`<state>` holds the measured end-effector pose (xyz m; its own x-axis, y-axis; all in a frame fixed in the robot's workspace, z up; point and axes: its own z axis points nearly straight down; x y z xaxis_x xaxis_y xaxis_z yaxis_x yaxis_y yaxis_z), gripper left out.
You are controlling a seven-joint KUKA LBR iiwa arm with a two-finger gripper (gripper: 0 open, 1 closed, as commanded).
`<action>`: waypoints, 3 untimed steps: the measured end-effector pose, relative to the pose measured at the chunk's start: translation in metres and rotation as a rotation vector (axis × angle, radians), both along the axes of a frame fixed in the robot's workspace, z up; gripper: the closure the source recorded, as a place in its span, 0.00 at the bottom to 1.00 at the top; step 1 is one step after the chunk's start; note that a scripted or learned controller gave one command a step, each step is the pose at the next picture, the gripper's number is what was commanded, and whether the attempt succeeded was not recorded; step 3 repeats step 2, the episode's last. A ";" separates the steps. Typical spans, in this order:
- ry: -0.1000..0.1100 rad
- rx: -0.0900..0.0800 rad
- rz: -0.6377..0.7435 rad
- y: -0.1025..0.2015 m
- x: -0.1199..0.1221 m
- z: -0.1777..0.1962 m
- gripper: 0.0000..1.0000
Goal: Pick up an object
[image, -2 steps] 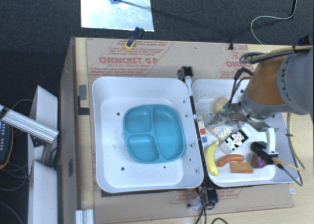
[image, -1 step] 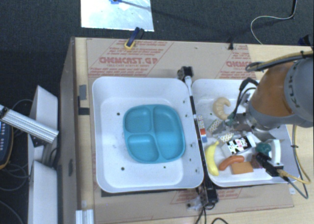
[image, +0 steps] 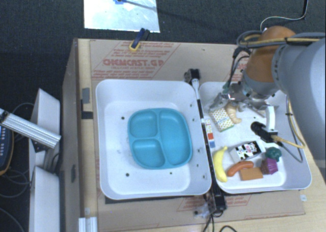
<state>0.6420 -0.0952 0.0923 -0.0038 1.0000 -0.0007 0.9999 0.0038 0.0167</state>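
On dark carpet, brown cardboard-topped bench (image: 153, 55) bearing two shallow white plastic bins (image: 109, 98), grey arm's two-finger gripper (image: 226, 98) hanging over right bin, claw state unreadable.

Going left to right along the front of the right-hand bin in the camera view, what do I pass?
Yellow banana → red sausage → orange-brown block → purple toy.
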 end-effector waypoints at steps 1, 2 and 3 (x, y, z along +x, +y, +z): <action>-0.003 -0.006 0.002 -0.003 0.001 0.013 1.00; 0.013 -0.001 -0.002 -0.049 0.006 0.038 1.00; 0.013 -0.001 -0.002 -0.049 0.006 0.038 1.00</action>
